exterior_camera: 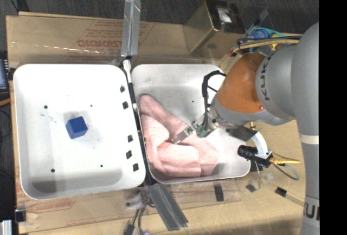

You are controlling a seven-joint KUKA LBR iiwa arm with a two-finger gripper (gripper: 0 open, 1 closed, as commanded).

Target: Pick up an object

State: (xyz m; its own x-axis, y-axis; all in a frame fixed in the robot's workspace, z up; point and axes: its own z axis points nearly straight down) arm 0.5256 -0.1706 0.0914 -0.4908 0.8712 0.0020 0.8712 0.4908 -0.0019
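A crumpled pink cloth (pixel 173 144) lies in the right bin (pixel 168 79), spread from its left wall to the front right corner. A small blue cube (pixel 76 126) sits alone in the left bin (pixel 65 82). My gripper (pixel 187 134) hangs low over the right bin, down on the middle of the pink cloth. One thin finger (pixel 180 137) rests on the fabric. The bulky grey and orange wrist covers the rest of the gripper, so how its jaws stand is hidden.
A metal divider bar (pixel 130 33) runs between the two bins at the back. A brown cardboard box (pixel 209 25) stands behind the right bin. Cardboard sheeting lies under and behind the bins.
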